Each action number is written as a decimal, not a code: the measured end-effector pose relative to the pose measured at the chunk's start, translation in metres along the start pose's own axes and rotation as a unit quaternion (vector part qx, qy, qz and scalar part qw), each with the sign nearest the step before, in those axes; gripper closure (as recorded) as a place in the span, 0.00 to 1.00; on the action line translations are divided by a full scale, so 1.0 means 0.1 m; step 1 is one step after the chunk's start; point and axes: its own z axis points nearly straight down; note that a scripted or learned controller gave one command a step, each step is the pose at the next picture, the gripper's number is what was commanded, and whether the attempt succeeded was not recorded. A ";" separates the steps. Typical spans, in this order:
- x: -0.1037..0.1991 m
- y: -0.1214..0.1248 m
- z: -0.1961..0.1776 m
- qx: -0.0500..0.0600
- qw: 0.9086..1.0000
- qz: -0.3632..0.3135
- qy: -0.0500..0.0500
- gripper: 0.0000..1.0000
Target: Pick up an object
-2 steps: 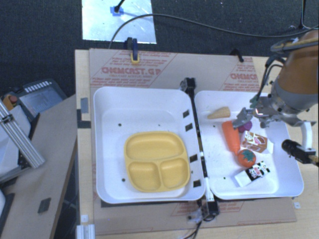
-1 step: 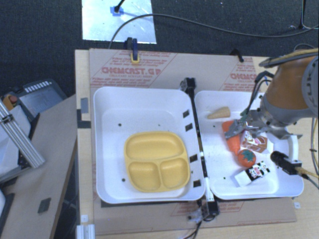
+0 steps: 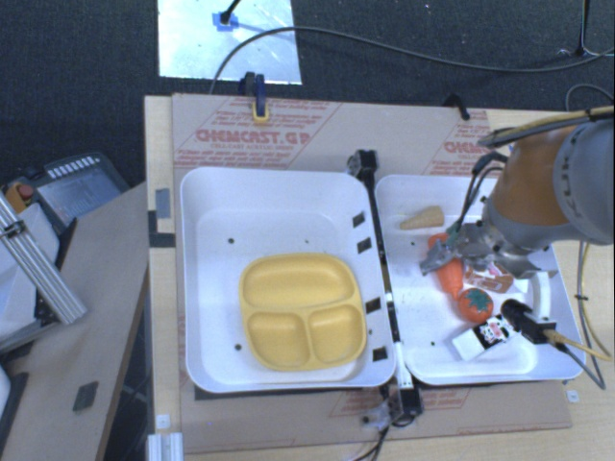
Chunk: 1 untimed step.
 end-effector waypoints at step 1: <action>-0.01 0.05 -0.18 -0.008 1.000 0.000 -0.001 1.00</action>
